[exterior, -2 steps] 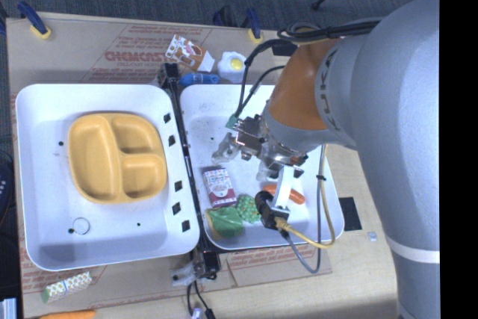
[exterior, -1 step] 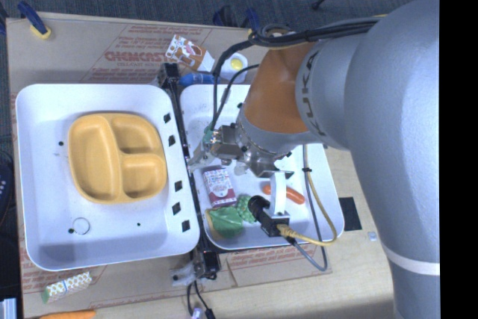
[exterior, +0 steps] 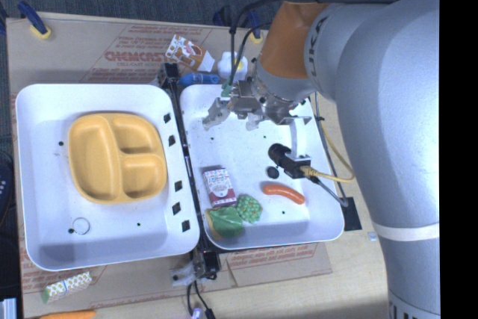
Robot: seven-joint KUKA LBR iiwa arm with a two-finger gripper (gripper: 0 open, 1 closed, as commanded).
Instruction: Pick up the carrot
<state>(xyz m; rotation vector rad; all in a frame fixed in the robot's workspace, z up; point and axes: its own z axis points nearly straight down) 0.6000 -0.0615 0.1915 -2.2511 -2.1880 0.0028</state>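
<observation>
- The carrot (exterior: 284, 193) is lying flat inside the right bin (exterior: 321, 224), toward that bin's near right corner, with its length running roughly across the bin.
- The gripper (exterior: 233, 120) is hanging over the far part of the right bin, well apart from the carrot. It is standing spread, with nothing between its fingers.
- A small red and white box (exterior: 217, 185) is resting in the right bin close to its left wall, about level with the carrot.
- A green broccoli piece (exterior: 250, 208) and a green leafy toy (exterior: 224, 223) are sitting against each other at the right bin's near left corner.
- The left bin (exterior: 37, 235) is sitting against the right bin's left wall, and a yellow divided plate (exterior: 116, 157) is lying in it.
- A small printed carton (exterior: 181, 50) is lying on the cardboard sheet (exterior: 134, 41), just beyond the right bin's far left corner.
</observation>
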